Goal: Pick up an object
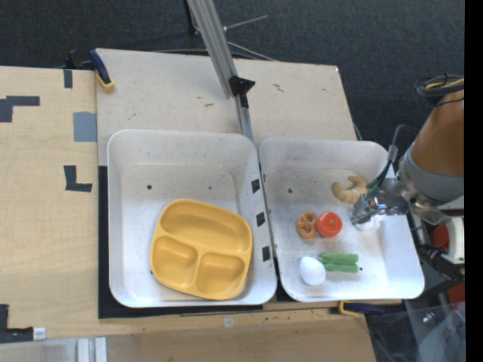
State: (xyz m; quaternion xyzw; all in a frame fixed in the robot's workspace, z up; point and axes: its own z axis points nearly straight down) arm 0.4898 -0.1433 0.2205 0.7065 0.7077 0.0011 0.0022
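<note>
While the pincer (365, 211) hangs low over the right bin (400, 274), I cannot tell its state. Just left of it lie a red tomato (329, 224) and a brown pretzel (306, 225); a beige piece (349, 190) lies just above, an egg (312, 271) and green pod (339, 262) below-left.

Probably a robotics lab: taped plywood bench (45, 202), white bins (121, 202), toy food.
</note>
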